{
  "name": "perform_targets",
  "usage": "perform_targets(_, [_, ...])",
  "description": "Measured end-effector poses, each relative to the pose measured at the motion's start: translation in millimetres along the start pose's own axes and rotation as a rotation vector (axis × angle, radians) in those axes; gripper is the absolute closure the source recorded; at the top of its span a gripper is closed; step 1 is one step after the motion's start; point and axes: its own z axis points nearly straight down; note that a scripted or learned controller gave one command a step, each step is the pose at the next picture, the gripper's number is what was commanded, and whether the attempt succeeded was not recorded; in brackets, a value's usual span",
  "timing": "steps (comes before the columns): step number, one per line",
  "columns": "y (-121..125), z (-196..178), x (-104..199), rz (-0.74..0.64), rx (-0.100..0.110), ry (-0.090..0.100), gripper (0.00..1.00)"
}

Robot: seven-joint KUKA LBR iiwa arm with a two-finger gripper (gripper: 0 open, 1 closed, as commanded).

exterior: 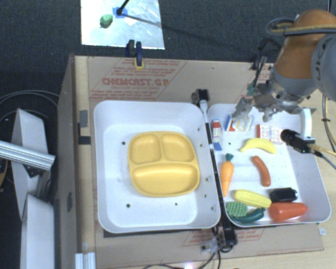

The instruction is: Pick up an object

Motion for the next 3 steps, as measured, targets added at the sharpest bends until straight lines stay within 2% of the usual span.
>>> perform_targets(1, [-67.3,57.3,-21.4,0.003,0.003,0.0,0.0])
perform_targets(2, [-80.6,109.2,3.4,0.002,-0.017,0.001,0.0])
perform_targets(3, [-62.7,69.1,-64.5,0.003,-0.002,-0.002,0.0])
